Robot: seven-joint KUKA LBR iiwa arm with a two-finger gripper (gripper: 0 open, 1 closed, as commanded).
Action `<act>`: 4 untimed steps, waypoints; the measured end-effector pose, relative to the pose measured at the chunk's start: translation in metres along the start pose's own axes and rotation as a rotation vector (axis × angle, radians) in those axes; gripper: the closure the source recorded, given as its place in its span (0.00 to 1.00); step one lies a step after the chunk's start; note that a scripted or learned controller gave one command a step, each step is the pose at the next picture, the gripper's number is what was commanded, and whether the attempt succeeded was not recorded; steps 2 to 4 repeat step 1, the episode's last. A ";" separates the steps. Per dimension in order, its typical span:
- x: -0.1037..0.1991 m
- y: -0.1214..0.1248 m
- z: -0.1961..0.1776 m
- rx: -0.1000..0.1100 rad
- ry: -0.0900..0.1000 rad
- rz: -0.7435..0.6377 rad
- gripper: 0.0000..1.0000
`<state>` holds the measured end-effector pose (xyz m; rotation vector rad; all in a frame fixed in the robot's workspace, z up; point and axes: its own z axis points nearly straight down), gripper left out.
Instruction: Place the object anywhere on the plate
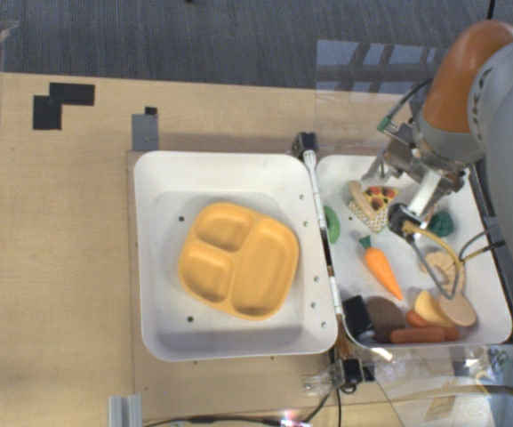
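A yellow plate (238, 261) with three compartments lies in the left bin (154, 238) and has nothing on it. My gripper (383, 178) hangs over the back of the right bin (496, 314), right above a waffle-like toy slice with red and dark toppings (372, 205). The wrist hides the gripper's tips. An orange carrot (383, 271) lies in the middle of the right bin, in front of the gripper.
The right bin also holds a green piece (332, 223) by its left wall, another green piece (443, 223), a pretzel (443, 269), a brown lump (383, 314), a sausage (418, 334), a pale wedge (427, 307), a tan disc (459, 312) and a black block (356, 311).
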<state>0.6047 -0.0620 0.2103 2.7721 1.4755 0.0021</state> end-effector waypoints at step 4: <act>0.000 0.000 0.000 0.000 0.000 0.000 0.00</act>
